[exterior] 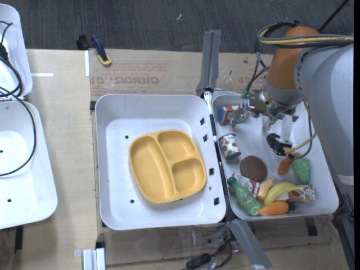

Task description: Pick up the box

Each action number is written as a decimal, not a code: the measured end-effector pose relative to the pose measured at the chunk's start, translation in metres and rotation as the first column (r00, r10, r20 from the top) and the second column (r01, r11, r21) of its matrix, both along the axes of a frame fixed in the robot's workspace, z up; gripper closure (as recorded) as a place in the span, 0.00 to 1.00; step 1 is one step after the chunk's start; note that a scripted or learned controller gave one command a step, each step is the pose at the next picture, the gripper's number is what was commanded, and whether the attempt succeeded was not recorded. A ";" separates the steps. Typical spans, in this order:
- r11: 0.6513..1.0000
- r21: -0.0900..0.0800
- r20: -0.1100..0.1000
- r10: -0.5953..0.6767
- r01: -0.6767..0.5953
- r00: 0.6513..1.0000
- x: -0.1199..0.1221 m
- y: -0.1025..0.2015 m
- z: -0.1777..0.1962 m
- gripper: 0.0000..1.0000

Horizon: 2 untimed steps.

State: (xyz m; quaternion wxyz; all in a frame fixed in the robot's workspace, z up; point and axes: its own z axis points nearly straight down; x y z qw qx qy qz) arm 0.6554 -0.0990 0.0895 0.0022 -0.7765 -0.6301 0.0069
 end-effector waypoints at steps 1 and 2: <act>0.997 0.005 0.009 -0.071 0.071 0.997 -0.052 -0.011 0.000 0.00; 0.923 -0.004 -0.021 -0.385 0.385 0.923 -0.004 -0.011 -0.003 0.00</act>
